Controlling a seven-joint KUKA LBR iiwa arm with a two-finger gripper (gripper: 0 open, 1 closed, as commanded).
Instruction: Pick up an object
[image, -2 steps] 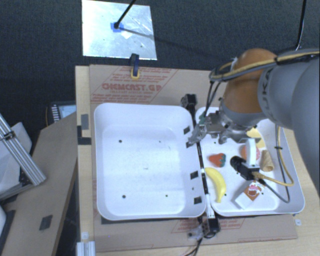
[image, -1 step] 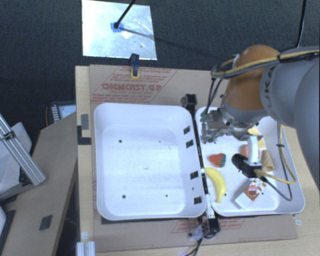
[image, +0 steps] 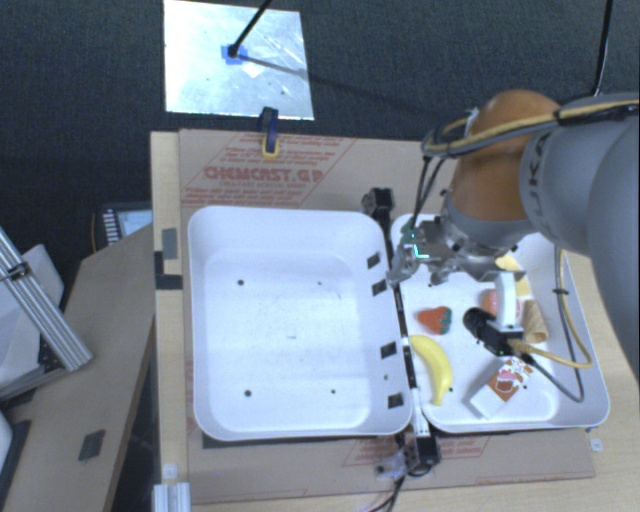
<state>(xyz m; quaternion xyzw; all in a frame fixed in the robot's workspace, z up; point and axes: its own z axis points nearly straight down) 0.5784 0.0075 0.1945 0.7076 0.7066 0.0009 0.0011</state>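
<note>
The right bin (image: 592, 398) holds a yellow banana (image: 431, 366) near its left wall. A small red strawberry-like piece (image: 434, 320) lies just above the banana. A white box with red print (image: 501, 385) rests toward the front. A tan cone-shaped piece (image: 536, 320) and a pinkish piece (image: 489, 300) lie further right, and a pale yellow item (image: 510, 263) peeks out under the arm. My gripper (image: 404, 264) hangs low at the bin's upper left corner, close to the divider, above and left of the red piece. Nothing is seen held in it.
The left bin (image: 202, 300) sits beside the right one, with black clips (image: 389, 350) along the shared wall. Both stand on a cardboard sheet (image: 265, 170). A shiny metal plate (image: 238, 60) lies behind. The arm's grey and orange body covers the right bin's back.
</note>
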